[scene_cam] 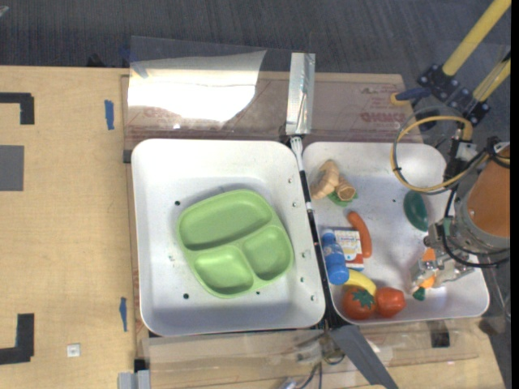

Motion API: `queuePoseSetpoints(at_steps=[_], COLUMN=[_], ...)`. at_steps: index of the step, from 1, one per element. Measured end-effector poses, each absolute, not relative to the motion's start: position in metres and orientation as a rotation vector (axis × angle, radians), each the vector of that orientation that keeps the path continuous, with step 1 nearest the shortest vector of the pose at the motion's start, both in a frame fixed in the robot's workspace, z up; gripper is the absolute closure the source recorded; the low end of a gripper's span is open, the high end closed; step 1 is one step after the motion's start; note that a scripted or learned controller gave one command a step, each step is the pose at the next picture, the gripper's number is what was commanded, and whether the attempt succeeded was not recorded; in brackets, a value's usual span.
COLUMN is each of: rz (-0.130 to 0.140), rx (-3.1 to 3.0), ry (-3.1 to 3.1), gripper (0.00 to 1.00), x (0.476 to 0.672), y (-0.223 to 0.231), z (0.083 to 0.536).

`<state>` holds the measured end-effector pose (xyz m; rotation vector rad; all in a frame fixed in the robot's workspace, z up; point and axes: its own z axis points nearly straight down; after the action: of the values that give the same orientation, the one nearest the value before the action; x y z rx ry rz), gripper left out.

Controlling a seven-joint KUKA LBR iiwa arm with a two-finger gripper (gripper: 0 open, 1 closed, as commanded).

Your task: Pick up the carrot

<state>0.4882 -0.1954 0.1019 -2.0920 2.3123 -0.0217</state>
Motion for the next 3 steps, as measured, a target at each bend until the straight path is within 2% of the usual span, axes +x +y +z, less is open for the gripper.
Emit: queuePoseSetpoints(at_steps=[1, 2, 3], rz=[-0.019, -0.002, -0.014], rx=[-2.092, -1.844, -1.839], ry=[2.313, 2.525, 2.52], gripper=[0.0, 0.0, 1.0], x=[0.488, 0.485, 0.489], y=[-0.195, -0.216, -0.215], z=[0.101, 0.09, 0.102])
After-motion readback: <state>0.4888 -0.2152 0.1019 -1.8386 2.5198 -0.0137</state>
